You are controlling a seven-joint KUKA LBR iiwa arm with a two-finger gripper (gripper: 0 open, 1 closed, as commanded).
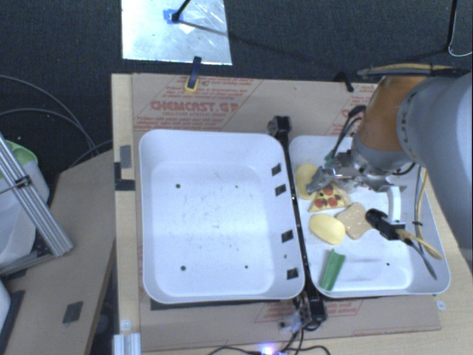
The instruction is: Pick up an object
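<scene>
The claw hangs low over the right bin, at about ten o'clock from the bin's centre, just above a cluster of toy food. Whether it is spread or pressed together I cannot tell; the wrist and cabling hide its tips, and nothing can be seen pinched.

The nearest candidate is a small pizza slice, yellow-orange with red dots, lying flat directly under the claw. It looks like a thin, rigid, light piece, probably smooth plastic, so it may slide on the bin floor; a grip across its narrow edges would suit better than pressing on its flat face. Touching it at eleven o'clock is a pale yellow piece, rounded and likely easier to span. At six o'clock from the slice sits a yellow lemon-like lump, plump and smooth, with a tan bread-like piece just beside it at three o'clock. A green block lies apart near the bin's six o'clock edge, stiff and straight-sided, best taken across its short width.

The left bin rests beside it on the table.
</scene>
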